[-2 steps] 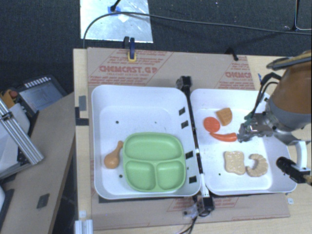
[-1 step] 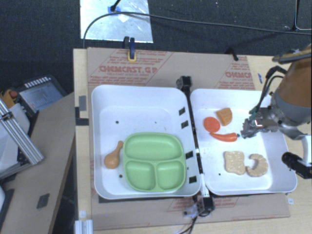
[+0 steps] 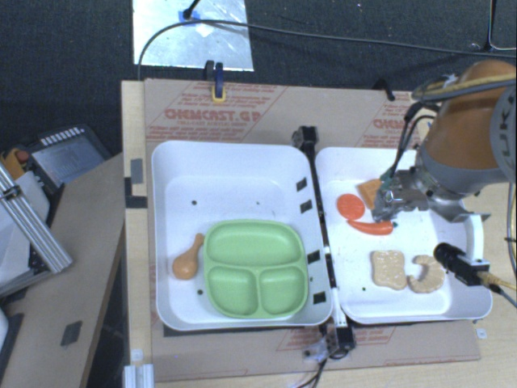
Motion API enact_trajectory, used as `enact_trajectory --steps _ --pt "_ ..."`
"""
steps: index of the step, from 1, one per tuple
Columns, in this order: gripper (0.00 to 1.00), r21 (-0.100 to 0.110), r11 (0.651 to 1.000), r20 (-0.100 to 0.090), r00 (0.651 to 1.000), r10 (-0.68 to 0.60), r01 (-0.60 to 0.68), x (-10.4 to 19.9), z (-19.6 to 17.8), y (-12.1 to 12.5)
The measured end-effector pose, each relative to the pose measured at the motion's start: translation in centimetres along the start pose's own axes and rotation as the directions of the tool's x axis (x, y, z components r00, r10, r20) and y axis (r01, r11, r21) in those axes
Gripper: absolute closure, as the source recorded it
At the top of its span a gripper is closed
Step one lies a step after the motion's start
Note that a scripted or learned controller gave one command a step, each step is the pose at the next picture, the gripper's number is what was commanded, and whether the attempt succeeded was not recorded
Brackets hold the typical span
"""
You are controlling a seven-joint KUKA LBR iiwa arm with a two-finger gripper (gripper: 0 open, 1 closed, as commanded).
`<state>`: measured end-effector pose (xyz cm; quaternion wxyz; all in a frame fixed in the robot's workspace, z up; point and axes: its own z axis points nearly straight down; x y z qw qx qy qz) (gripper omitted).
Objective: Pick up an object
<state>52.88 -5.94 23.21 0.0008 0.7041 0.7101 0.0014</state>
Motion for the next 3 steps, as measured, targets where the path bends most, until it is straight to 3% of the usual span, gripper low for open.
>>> enact_trajectory --steps 3 --pt "1.00 -0.001 1.000 -0.002 1.000 -0.001 0.001 13.4 -1.2 6.8"
